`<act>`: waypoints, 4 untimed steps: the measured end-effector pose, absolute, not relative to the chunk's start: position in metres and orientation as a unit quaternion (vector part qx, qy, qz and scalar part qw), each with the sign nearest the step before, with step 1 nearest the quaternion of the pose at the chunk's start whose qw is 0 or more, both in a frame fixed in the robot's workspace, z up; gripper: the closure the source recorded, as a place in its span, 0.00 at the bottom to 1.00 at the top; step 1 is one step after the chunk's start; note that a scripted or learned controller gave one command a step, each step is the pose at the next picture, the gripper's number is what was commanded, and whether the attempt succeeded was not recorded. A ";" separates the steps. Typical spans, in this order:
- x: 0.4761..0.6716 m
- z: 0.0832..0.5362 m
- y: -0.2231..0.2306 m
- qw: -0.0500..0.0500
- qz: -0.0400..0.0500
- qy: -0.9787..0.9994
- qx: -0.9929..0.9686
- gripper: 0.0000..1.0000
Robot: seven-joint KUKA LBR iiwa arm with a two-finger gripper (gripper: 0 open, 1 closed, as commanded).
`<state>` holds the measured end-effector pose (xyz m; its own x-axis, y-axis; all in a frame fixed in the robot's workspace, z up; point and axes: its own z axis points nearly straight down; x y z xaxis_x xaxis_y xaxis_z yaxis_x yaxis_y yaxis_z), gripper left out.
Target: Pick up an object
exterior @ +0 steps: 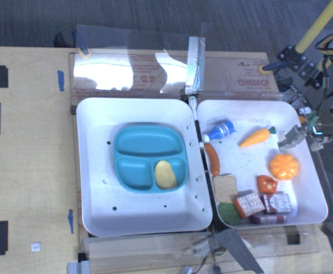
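Wooden bench (29,153) with two shallow white bins side by side, plus a clear plastic sheet (132,67) lying behind them. Over at the right edge of the right bin (320,204), the gripper (295,137) pokes in low over the rim, and honestly I can't tell whether it's grasping anything or just hanging loose, it's too small and blurry. Nothing visibly sits in it.

Closest to it is an orange pumpkin (284,166), just below and slightly left. A toy carrot (255,137) lies just left of the gripper, tilted, green tip toward it. Below the pumpkin there's a red piece (267,184), then a couple of small red-and-white boxes (263,203) near the front wall. Further left: a slice of bread (226,188), a green thing (228,213) under it, a sausage (213,157) along the left wall, and a blue bottle-ish item (219,130) above.

Over in the left bin (92,124) sits a blue divided tray (146,153) with a yellow potato-looking thing (165,174) in its lower right compartment.
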<state>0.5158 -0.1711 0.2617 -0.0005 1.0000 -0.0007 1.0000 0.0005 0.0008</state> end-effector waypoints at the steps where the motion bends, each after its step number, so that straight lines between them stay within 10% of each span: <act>1: 0.517 0.272 -0.171 0.002 0.001 0.708 0.707 1.00; 2: 0.517 0.272 -0.171 0.002 0.001 0.707 0.707 0.00; 3: 0.532 0.194 -0.176 -0.005 -0.003 0.717 0.697 0.00; 4: 0.596 0.089 -0.183 0.005 0.003 0.757 0.653 0.00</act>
